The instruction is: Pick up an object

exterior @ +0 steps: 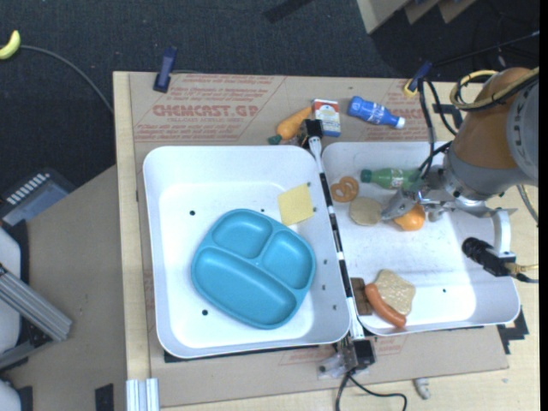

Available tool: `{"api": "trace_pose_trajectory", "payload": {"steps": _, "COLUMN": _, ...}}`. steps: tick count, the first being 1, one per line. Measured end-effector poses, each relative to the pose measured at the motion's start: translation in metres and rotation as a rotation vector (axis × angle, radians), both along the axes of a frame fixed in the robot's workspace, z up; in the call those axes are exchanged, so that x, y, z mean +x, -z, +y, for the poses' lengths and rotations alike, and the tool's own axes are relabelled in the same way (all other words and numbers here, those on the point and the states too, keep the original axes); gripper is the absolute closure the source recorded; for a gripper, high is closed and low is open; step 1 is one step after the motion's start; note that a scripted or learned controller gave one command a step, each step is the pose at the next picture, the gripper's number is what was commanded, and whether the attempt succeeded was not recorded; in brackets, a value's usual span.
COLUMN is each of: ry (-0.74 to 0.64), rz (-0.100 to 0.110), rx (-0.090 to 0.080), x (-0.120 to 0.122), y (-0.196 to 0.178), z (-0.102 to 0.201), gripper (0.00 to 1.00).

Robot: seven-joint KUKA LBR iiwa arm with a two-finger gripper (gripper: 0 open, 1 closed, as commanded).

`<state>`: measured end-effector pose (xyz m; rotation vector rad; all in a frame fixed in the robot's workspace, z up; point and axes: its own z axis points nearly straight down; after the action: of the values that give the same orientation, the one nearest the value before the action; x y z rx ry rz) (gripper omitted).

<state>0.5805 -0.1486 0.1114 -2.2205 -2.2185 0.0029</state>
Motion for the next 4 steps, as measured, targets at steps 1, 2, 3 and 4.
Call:
{"api": "trace_pose_trajectory", "payload": {"steps": 1, "ry": -0.001, "rz": -0.005, "rx": -0.002, "x": 0.002, "y": -0.011, "z": 0.0, "gripper": 1.0}}
{"api": "trace_pose_trajectory", "payload": {"steps": 2, "ry": -0.001, "rz": -0.005, "rx": -0.002, "x": 0.001, "y": -0.011, "z": 0.0, "gripper": 0.0}}
{"api": "trace_pose_trajectory", "payload": {"steps": 3, "ry": -0.002, "rz": -0.005, "rx": -0.002, "x": 0.042, "y": 0.027, "z": -0.001, "gripper": 0.0}}
{"api": "trace_pose_trajectory", "payload": {"steps": 4, "ry": -0.002, "rz": -0.009, "rx": -0.004, "x": 0.043, "y": 0.016, "z": -0.001, "gripper": 1.0}}
